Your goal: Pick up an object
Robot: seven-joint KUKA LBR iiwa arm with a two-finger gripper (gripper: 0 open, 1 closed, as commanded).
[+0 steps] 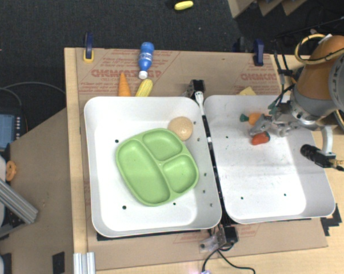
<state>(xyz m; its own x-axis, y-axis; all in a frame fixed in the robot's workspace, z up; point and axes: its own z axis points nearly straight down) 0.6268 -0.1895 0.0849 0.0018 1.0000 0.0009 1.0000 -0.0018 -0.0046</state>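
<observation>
Hovering low over the right bin [309, 207], the gripper [270, 127] sat right at a small red and orange toy [259, 138]. Honestly couldn't tell if anything was grabbed, so the pickup looked unfinished, with the toy down on the bin floor.

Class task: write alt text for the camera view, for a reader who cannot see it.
A grey robot arm with an orange band reaches from the right, its gripper low over a red toy and an orange toy in the right white bin. The left white bin holds a green divided plate with a tan ball at its edge.
</observation>
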